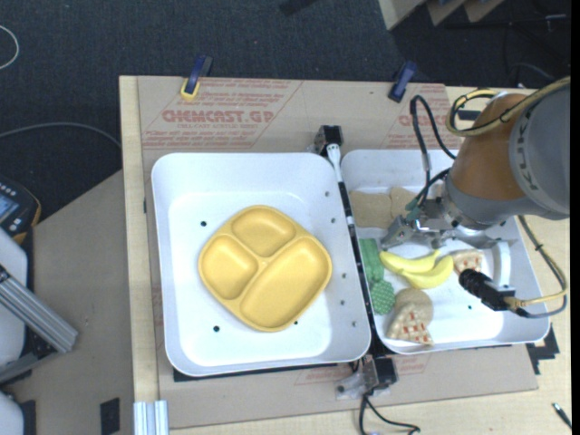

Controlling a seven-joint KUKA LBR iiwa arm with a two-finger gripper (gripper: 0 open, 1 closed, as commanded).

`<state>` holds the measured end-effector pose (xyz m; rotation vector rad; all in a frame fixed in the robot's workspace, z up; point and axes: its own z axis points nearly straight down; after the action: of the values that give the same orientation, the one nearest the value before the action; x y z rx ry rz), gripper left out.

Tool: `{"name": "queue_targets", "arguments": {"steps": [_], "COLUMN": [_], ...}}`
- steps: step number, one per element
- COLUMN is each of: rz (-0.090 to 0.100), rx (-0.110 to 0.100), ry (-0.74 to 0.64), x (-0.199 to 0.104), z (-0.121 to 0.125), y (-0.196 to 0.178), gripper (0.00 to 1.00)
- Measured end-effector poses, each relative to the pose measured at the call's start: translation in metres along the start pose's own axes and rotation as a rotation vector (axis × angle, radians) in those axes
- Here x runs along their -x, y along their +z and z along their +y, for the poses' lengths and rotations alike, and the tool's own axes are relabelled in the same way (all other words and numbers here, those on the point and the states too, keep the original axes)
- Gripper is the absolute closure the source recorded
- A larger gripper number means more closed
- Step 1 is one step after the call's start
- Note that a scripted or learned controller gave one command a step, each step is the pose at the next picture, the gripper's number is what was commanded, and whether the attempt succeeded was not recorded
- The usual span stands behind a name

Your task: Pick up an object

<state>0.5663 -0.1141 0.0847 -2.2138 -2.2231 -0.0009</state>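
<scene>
Yellow banana (419, 265) lies under the arm (507, 157), beside waffle (410, 316).

I had one fixed camera above the bench (136, 243), and it looked down at a slant. It stood far enough that both white bins fitted in the picture, the left bin (172, 243) and the right bin (381, 166), with dark floor (91, 25) behind. The arm (517, 152) entered from the right side.

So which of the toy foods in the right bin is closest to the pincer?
The banana. It lies curved just below the pincer, at about the bin's middle. The waffle-like piece sits further toward the front edge, and the green item lies along the left wall.
</scene>
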Motion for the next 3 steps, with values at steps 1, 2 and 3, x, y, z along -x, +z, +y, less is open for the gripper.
{"name": "queue_targets", "arguments": {"steps": [1,2,3], "rz": [-0.002,-0.004,-0.002], "rx": [-0.002,0.005,0.008], "ry": [0.006,0.006,-0.001], "x": [-0.019,-0.019,-0.071], "z": [-0.053,-0.051,-0.083], "y": [0.0,-0.01,-0.104], "gripper": [0.0,1.0,1.0]}}
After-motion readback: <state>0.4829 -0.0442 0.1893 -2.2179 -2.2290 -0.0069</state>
